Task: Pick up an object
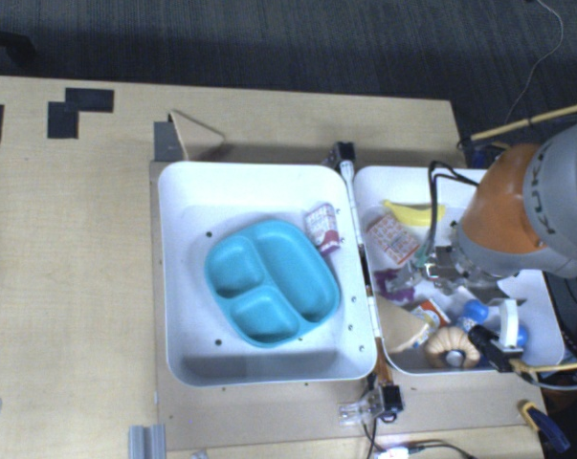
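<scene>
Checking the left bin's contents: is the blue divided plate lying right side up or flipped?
Right side up: the blue divided plate shows its three hollow compartments facing the camera.

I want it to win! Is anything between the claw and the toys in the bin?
Nothing visible blocks it. The claw hangs right above the pile in the right bin, beside the patterned packet and purple thing.

No legible text

Printing can be made out on a small packet [321, 224] in the left bin [178, 256] and on a checked packet [393, 239] in the right bin [546, 338], but no word, brand or number can be read on either at this size.
</scene>
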